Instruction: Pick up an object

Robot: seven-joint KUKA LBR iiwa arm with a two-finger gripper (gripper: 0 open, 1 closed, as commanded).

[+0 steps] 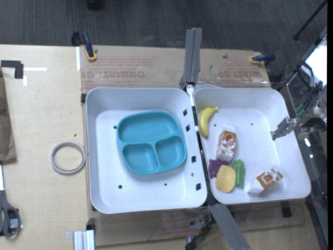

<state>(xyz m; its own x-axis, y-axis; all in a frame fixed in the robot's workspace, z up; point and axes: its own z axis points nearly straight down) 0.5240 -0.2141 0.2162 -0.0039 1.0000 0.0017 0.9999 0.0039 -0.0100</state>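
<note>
Lemon (226, 178) and carton (269, 179) sit by right bin's (291, 194) front edge, banana (207, 120) at its back-left. Gripper (281, 128) at right edge holds nothing; spread or pressed, cannot tell. Reach not begun; next needs descent over one item.

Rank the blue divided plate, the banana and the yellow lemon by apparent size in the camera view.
1. blue divided plate, by far the largest.
2. banana, longer but thin.
3. yellow lemon, rounder; close to the banana in area, so that order is unsure.

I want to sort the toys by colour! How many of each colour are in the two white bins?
Blue: 1, divided plate
Yellow: 2, banana, yellow lemon-like fruit
Purple: 1, grapes
Green: 1, green vegetable
Orange-and-white: 2, carton, small box
Total: 7
</note>
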